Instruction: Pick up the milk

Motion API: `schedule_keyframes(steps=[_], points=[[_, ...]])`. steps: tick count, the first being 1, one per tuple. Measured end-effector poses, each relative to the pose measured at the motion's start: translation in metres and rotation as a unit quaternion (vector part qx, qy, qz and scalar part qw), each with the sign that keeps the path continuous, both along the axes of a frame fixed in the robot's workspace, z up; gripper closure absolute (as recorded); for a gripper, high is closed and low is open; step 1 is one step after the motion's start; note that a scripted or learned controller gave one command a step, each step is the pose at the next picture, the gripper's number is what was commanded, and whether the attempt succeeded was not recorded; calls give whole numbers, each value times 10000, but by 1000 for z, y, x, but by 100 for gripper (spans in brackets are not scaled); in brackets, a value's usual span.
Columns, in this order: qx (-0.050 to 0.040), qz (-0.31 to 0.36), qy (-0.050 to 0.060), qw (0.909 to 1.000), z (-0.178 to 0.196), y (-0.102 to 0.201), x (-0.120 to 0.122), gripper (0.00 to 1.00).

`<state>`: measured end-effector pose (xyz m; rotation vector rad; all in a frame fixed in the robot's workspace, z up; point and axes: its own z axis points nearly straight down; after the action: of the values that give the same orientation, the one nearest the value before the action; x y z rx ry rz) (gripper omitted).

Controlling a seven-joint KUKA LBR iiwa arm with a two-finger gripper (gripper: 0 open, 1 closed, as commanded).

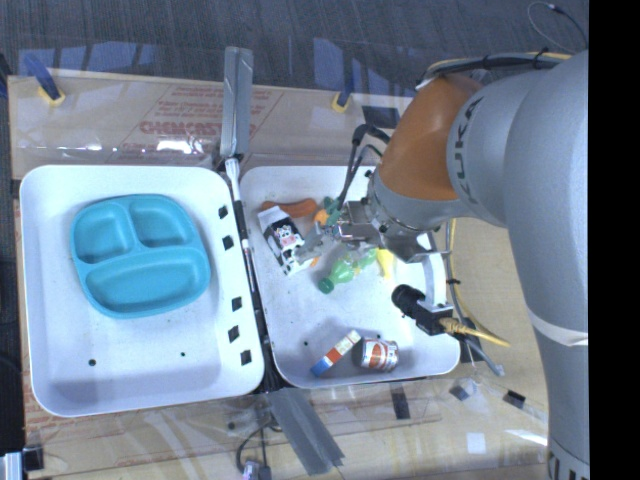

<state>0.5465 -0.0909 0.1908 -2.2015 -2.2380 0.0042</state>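
The arm (500,158), smooth grey metal with a rounded orange band, fills the right side of the frame and reaches down into the right bin (300,358). Its gripper (345,233) sits low over the middle of that bin, amid a cluster of small things; whether it is apart or closed cannot be made out.

The milk (283,238), a small boxy carton with a white face and dark cow print, lies tilted in the upper left part of the right bin, just left of the gripper and near the divider between the bins. Beside it, above, is an orange carrot-like piece (300,209). A green, glossy plastic bottle (340,271) lies slanted just below the gripper, with a yellow piece (384,261) at its right. Toward the bin's lower edge lie a slim tube (335,354) with red, white and blue bands and a small round can (379,354), side by side.

The left bin (50,368), shallow, white and round-cornered, holds a turquoise plate (140,253) with three compartments, matte plastic, in its upper half.
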Motion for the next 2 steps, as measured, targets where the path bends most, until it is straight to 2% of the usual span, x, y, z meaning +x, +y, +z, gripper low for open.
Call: schedule_keyframes(steps=[1,2], points=[[5,-210,10,9998,-97,0,-24,0],[6,-662,8,9978,-100,-8,38,0]])
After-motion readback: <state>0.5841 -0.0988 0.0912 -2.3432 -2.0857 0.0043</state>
